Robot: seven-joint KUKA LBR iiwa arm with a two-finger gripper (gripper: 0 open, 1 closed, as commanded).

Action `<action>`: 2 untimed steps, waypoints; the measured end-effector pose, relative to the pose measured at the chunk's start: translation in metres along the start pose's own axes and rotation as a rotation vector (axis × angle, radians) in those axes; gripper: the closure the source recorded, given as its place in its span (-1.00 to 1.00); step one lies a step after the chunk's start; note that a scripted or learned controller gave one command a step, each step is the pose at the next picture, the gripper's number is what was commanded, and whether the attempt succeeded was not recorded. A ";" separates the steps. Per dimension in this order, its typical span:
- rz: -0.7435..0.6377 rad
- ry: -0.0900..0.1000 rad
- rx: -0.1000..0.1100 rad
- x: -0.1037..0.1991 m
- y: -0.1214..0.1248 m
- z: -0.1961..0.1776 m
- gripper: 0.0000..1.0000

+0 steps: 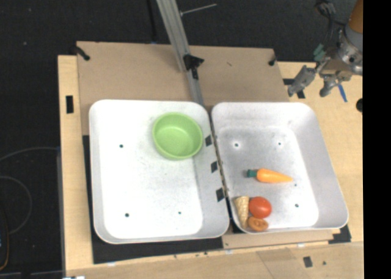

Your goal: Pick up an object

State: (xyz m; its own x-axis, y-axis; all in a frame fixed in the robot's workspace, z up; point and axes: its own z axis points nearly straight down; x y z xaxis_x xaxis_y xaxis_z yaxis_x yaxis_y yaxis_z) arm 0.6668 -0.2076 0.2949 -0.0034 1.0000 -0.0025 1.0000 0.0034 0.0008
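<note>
The hand (319,86) hangs open and empty over the tabletop's (70,149) far right corner, well apart from the carrot (273,176) and tomato (260,206) in the right bin (305,125)

Grey arm (349,49), orange band, dark cables.

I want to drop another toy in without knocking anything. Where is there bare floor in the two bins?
Left bin: bare everywhere but the green bowl near its upper right, so the left side and near half are free. Right bin: the far half above the carrot is bare. Its near left corner is crowded: tomato, cone and an orange piece.
</note>
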 end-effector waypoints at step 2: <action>-0.002 -0.002 0.001 -0.002 0.006 0.056 -1.00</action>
State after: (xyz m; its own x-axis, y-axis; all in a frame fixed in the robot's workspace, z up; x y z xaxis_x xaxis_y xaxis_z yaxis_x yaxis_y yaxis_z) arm 0.6732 -0.2099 0.2384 -0.0054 1.0000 -0.0042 1.0000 0.0054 -0.0005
